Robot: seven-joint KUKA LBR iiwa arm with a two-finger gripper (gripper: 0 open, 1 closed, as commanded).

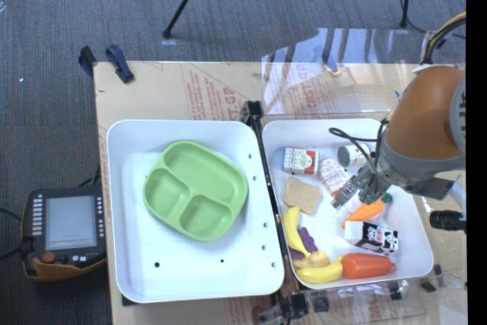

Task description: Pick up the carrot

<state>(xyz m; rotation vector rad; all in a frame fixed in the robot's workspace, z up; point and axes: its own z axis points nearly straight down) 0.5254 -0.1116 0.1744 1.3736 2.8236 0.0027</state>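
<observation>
In the left half of the frame, the left bin (122, 164) holds a green divided plate (195, 189), lying flat and slightly turned, near the bin's middle. The right bin (415, 240) at the lower right carries a crowd of toy food: a small red and white carton (299, 160) near its upper left, a slice of bread (303, 195) below it, a banana (304, 251) curving along the lower left with a purple piece (306, 238) lying on it, a black and white cow-patterned carton (377, 237), and a long red-orange pepper-like piece (367, 265) along the lower edge. The carrot (364, 211) lies in the middle right of this bin, just above the patterned carton. The gripper (358, 190) hangs directly over the carrot's upper end, close to or touching it; whether its fingers are spread or closed cannot be told from here.
</observation>
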